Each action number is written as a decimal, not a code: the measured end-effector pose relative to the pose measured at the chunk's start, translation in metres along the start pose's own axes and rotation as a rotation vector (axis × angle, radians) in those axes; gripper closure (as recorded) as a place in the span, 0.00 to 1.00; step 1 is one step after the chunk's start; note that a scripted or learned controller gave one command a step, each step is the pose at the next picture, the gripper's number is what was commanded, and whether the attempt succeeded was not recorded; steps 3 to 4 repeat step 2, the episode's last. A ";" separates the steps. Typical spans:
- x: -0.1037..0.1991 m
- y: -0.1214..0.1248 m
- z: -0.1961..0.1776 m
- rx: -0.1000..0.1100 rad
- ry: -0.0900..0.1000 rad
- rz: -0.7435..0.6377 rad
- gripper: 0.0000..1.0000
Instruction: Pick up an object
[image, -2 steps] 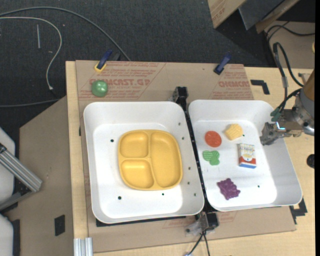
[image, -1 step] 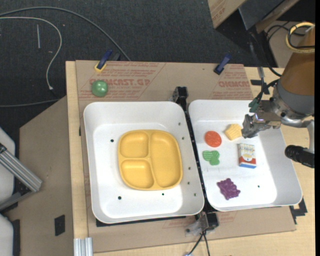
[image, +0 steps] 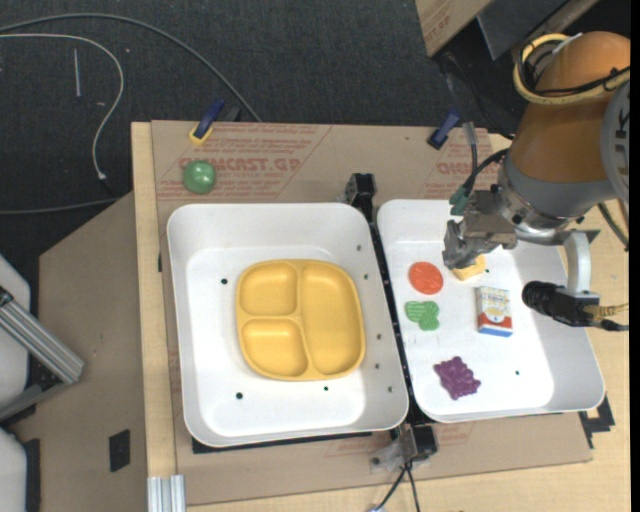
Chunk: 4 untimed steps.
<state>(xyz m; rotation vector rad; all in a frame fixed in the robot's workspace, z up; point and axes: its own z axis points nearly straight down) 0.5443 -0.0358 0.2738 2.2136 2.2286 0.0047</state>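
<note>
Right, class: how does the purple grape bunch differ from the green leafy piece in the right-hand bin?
The purple grape bunch is purple and bumpy; the green leafy piece is green and ruffled. The grape bunch lies near the bin's front edge, the green piece nearer the middle, beside the left wall. The grape bunch looks slightly bigger. Both lie loose on the right bin floor.

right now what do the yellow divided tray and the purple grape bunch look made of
The yellow divided tray looks like moulded plastic, matte with a slight sheen: one even colour, rounded compartment walls. The purple grape bunch looks like plastic or rubber toy food, uniformly coloured and lumpy; which one is unclear.
</note>
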 end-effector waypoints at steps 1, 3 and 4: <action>0.048 0.010 0.001 0.000 0.000 0.001 1.00; 0.100 0.023 0.002 0.001 -0.001 0.001 1.00; 0.100 0.023 0.002 0.001 -0.001 0.001 1.00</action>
